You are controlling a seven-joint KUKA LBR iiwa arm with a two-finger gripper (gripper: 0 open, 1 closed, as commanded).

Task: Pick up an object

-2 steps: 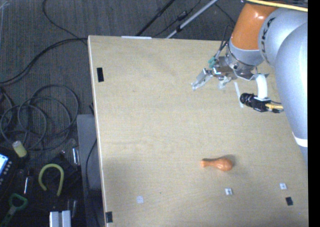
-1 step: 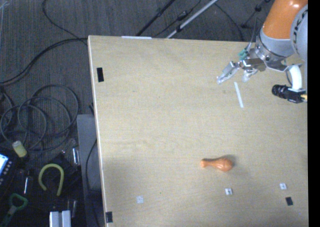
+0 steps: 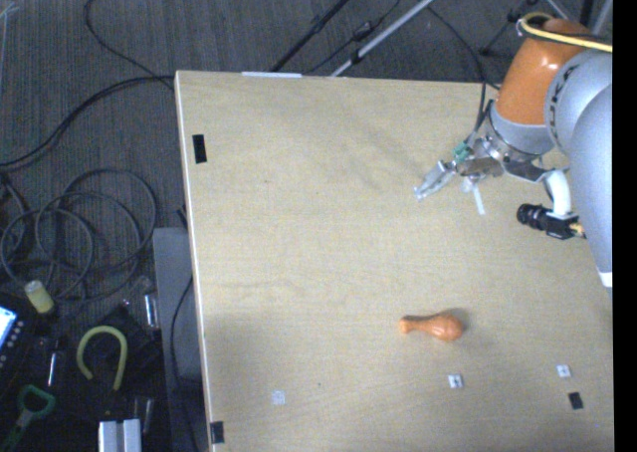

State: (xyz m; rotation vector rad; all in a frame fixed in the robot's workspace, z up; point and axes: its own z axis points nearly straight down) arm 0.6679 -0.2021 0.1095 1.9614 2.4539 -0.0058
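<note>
End effector (image 3: 453, 181) upper right, fingers spread, empty | orange pear-shaped object (image 3: 434, 326) on bench (image 3: 299, 241), lower centre-right, well apart | looks light, smooth, may roll; grip bulb.

My claw (image 3: 453, 186) hangs over the far right part of the pale wooden table (image 3: 299, 241), its fingers (image 3: 430, 185) spread apart with nothing between them. Nearer the camera and slightly left of my claw, well apart from it, the small orange pear-shaped object (image 3: 435, 326) lies on the table. Left of the table, on the grey carpeted floor (image 3: 90, 62), looped black cables (image 3: 75, 231) lie, with a curved green handle (image 3: 100, 350) in front of them.
</note>
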